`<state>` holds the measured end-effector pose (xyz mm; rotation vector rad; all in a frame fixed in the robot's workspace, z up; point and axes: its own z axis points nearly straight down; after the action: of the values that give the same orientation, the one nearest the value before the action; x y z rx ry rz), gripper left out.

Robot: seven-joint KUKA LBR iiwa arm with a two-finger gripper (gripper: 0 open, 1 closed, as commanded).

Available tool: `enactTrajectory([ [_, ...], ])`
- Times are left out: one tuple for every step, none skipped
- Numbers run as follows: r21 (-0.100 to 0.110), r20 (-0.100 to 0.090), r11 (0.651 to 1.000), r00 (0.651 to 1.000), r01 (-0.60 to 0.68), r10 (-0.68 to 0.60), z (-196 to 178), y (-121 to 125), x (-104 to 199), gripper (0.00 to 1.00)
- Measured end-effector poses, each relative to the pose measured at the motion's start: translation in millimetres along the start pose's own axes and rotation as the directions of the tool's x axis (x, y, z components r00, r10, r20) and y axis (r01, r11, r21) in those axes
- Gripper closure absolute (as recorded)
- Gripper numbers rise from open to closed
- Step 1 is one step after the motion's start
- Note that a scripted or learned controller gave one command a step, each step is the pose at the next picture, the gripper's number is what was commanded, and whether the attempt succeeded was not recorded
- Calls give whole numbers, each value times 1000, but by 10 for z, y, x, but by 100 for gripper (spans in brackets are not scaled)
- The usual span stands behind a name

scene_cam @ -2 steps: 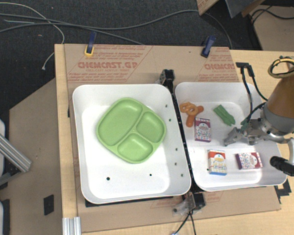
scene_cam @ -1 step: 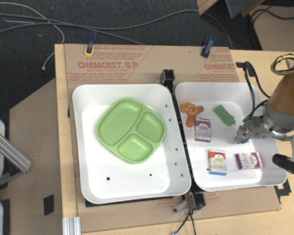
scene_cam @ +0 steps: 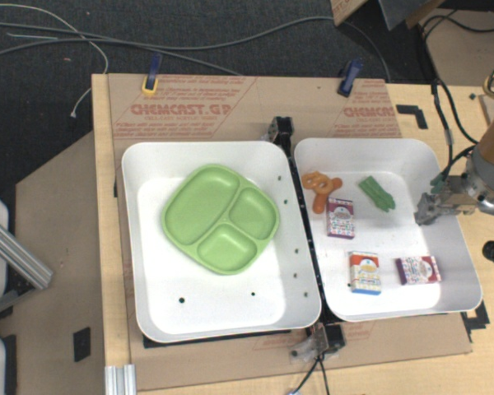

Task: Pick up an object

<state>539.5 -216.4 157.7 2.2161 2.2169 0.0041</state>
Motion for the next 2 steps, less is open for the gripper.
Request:
enactTrajectory([
  [1,-1,1000,1000,1,-1,-540,17,-6,100],
  [2,-4,1000,1000,6,-6,-671,166,517,100],
])
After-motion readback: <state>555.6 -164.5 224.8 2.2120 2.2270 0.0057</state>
